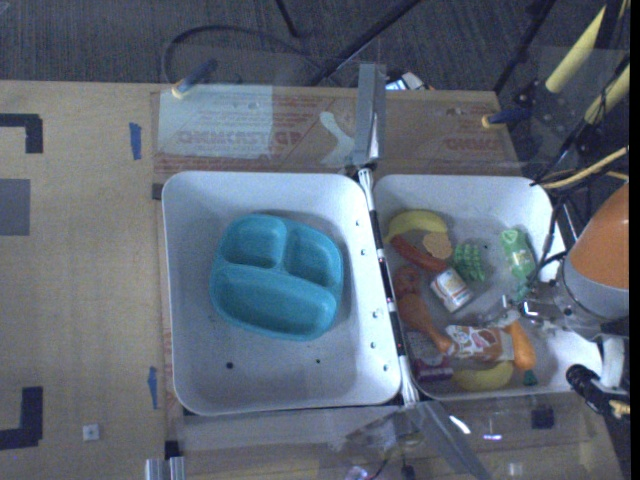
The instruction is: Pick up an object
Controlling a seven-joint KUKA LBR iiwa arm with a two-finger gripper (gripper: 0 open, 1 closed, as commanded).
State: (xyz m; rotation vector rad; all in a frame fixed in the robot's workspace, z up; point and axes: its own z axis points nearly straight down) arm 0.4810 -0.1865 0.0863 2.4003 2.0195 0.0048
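The right bin (470,190) holds several toy foods: a yellow piece (415,223), a red sausage (420,256), a dark green item (468,261), a pale green bottle (517,251), a small can (452,290), a brown drumstick (415,313), a printed packet (478,341), a carrot (520,346) and a banana (483,376). My gripper (533,310) comes in from the right and sits low over the bin's right side, just above the carrot and below the bottle. Nothing shows in its grasp.
The left bin (190,268) carries a blue divided plate (278,276). The arm's orange band (608,240) hangs over the right bin's right wall. Cardboard sheets lie behind both bins, and cables and stands crowd the far right.
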